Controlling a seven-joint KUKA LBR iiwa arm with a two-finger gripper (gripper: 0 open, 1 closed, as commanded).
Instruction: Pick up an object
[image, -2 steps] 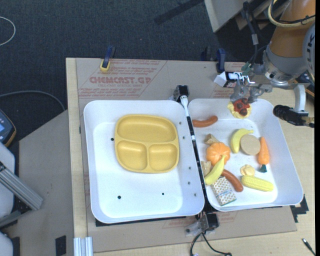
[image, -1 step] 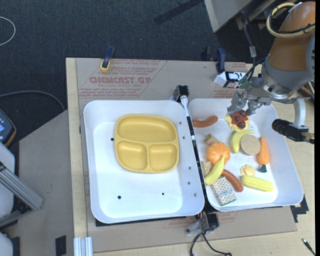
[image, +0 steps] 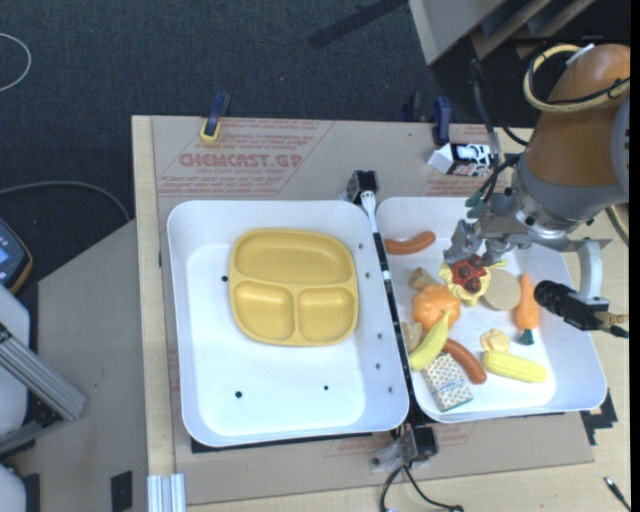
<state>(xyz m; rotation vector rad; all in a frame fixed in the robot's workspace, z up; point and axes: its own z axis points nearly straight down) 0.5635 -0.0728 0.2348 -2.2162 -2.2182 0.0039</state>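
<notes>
A single fixed camera looks down on the bench (image: 300, 140) from above at a slant, far enough back to take in both white bins whole, with dark floor showing along the top and left of the frame. The left bin (image: 200, 330) fills the frame's centre and the right bin (image: 580, 380) sits at centre right. The arm (image: 575, 130) enters from the upper right corner, nearer the lens than the bins.

Robot lab, clamped bench (image: 300, 140), white bins (image: 200, 330), cables (image: 60, 190)
</notes>
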